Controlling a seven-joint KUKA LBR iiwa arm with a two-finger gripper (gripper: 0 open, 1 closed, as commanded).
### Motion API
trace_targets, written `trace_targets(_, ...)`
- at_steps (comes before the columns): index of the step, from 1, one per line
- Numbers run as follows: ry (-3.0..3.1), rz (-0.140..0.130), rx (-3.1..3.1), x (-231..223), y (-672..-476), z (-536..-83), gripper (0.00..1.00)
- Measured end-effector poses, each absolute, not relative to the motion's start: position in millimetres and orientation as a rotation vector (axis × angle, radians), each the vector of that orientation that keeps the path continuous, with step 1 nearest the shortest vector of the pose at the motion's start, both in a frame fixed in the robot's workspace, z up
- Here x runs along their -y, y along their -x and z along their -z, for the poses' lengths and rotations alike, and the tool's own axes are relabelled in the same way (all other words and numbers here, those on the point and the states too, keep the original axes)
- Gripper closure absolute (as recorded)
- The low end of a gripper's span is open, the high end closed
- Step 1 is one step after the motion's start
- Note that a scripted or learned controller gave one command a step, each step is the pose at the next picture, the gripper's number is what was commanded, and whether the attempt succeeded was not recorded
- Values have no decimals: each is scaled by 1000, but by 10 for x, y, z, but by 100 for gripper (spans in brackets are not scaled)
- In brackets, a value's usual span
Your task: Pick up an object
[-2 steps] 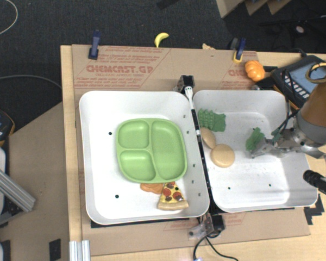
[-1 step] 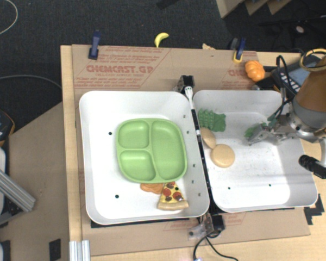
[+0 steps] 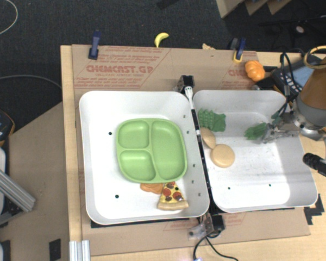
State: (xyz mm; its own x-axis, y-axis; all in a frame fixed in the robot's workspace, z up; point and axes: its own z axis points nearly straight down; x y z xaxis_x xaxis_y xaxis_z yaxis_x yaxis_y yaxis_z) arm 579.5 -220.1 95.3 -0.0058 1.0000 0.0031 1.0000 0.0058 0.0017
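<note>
In the right bin (image 3: 293, 192), the pincer (image 3: 273, 130) sits low beside a green leafy toy (image 3: 256, 131), touching its right edge; whether it grips cannot be told.

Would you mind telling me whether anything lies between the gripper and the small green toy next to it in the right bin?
Nothing visible does. The gripper sits right beside the small green toy in the right bin. The larger green toy and the tan pieces lie farther left, beyond it.
</note>
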Motion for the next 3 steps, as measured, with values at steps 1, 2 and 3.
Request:
trace_targets(1,2215,6,2230,2203,-5800,-1055,100)
trace_targets(2,2216,6,2234,2204,-5806,-1159,100)
trace_targets(3,2222,-6,2211,2248,-4981,-1032,100)
